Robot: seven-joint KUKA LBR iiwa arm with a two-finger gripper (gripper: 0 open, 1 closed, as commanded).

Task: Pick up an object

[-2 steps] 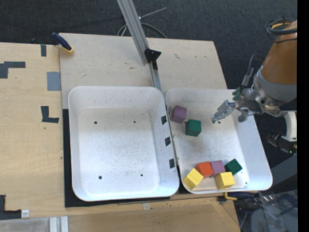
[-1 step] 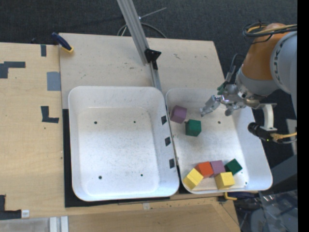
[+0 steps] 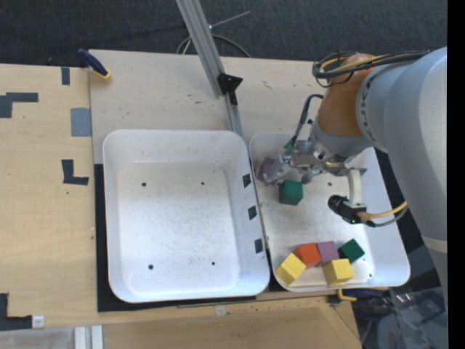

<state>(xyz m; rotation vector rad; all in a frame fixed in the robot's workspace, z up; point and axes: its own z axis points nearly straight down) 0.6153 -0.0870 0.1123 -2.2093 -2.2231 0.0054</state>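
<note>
While the gripper point(image 3: 294, 167) hovers low in the right bin point(image 3: 392, 267), just above the green cube point(image 3: 291, 193), its grasp state cannot be determined. Approach appears in hand. The next move calls for centring on the cube, then closing.

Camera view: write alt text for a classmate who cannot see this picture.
A grey robot arm reaches from the right, its claw low over the right white bin, just above a green cube beside a purple block. Five more blocks cluster near that bin's front edge, beside the left white bin.
</note>
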